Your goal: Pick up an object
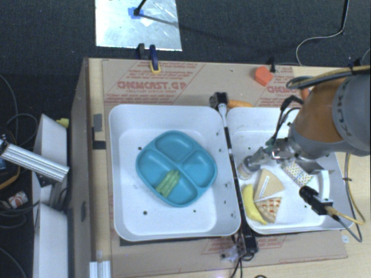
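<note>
Banana (pixel 253 205) and sandwich wedge (pixel 269 194) lie crowded at the right bin's (pixel 255 123) near-left corner. We place the tool (pixel 255 162) low just above them, presumably lining up a grab; its opening we cannot tell.

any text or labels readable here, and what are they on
"CHEMCAST GP" in red on the brown sheet under the bins, above the left bin.
The same red print at the sheet's right, by the arm: partly hidden, not readable.
Red print on the sheet's front edge: too small to read.
</note>
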### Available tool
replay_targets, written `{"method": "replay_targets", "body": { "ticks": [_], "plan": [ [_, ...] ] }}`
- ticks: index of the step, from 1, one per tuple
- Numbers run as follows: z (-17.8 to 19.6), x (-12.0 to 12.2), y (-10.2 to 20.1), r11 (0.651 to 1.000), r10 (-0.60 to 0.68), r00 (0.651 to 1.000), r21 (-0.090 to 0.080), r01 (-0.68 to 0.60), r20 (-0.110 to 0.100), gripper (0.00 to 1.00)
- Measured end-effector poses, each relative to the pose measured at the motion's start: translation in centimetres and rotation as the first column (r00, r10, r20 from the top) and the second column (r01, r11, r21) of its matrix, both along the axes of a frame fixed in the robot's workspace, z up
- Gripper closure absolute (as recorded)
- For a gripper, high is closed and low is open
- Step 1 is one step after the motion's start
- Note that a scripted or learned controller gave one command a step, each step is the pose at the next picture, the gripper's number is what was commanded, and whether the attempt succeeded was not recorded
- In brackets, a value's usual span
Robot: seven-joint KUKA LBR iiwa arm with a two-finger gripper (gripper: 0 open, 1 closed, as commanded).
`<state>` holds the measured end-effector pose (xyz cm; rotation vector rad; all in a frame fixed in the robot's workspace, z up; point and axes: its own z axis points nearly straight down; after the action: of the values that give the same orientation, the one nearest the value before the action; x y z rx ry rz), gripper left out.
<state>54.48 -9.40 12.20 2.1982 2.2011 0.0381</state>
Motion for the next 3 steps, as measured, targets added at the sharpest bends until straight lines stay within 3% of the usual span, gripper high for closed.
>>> {"method": "replay_targets", "body": {
  "ticks": [2,3],
  "plan": [
    [0.0,0.0,0.0,1.0,0.0,1.0,0.0,0.0,0.0,0.0],
    [-1.6,0.9,-1.0,1.0,0.0,0.999,0.004,0.0,-0.037,0.0]
  ]
}}
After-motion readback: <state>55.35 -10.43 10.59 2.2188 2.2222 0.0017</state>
